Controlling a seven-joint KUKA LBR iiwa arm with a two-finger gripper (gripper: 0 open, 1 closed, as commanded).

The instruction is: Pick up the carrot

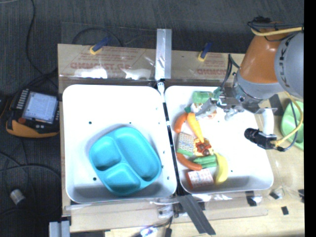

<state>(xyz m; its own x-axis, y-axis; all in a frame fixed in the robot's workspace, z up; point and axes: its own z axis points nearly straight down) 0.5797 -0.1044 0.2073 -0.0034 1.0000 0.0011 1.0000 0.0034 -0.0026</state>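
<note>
Two smooth white bins on the tabletop (291, 172), arm over the right one.
Left bin (79, 102) holds a glossy blue compartment tray (125, 158); right bin (247, 157) holds plastic toy food. The tapered orange carrot (188, 162) lies low-left there, long axis roughly left-right. Whether the jaws (223, 105) are parted cannot be told.

A bench (79, 58), brown and covered at its upper edge with clear plastic sheeting, is shown across the middle of the frame, with dark carpeted floor (39, 28) around it. Two shallow white bins are set directly on it side by side: the left bin (79, 102) at centre left and the right bin (247, 162) at centre right, their inner rims touching. A handheld pendant (35, 111) is seen on the floor at the left edge.
</note>
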